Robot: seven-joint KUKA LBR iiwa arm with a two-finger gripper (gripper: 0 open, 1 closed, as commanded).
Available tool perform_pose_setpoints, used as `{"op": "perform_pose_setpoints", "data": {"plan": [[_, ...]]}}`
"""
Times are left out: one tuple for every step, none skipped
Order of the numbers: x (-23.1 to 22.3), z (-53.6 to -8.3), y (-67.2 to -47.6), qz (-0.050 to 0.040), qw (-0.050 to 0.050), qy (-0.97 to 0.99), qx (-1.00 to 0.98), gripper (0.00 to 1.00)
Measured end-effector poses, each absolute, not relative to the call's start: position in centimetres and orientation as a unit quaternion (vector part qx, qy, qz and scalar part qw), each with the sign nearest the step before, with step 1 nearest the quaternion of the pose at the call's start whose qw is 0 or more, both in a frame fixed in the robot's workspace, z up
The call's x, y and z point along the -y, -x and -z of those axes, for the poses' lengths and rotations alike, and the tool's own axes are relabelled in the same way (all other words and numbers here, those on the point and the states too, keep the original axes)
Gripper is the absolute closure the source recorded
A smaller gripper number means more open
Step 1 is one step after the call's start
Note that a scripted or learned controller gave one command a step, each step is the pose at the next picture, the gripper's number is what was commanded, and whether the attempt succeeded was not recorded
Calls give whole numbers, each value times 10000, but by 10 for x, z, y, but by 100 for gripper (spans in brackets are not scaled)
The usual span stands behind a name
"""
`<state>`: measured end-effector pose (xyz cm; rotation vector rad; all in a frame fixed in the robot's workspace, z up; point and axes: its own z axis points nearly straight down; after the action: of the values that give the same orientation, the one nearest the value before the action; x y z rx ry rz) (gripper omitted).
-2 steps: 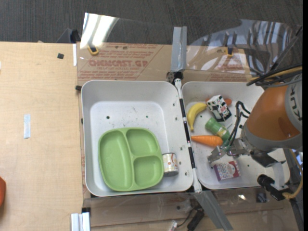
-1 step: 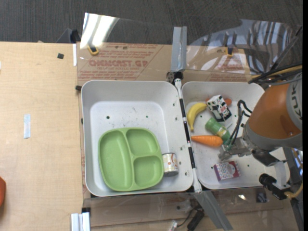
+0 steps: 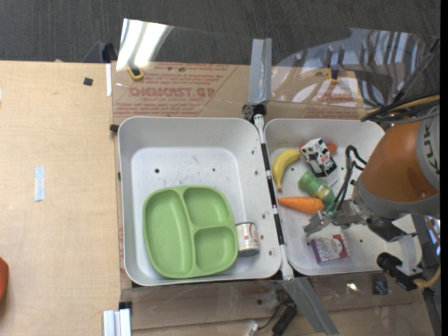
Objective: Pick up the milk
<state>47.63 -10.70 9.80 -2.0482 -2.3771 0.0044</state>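
Camera view: milk point(image 3: 318, 157) carton, right bin point(image 3: 297, 261) far edge, likely light, crushable, best pinched across flat sides; gripper point(image 3: 318, 224) spread, holding nothing.

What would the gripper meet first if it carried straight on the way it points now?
The gripper points toward the view's left, low over the right bin. The carrot lies nearest that line, so probably that first; depth is unclear. The cow-patterned milk carton sits farther up, off that line.

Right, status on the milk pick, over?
Gripper low in right bin, by pink box. Milk at far end, untouched. Green bottle and carrot between.
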Motion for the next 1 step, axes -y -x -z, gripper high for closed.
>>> {"op": "perform_pose_setpoints", "data": {"plan": [[108, -106, -476, -22, 25, 6541, 7564, 100]]}}
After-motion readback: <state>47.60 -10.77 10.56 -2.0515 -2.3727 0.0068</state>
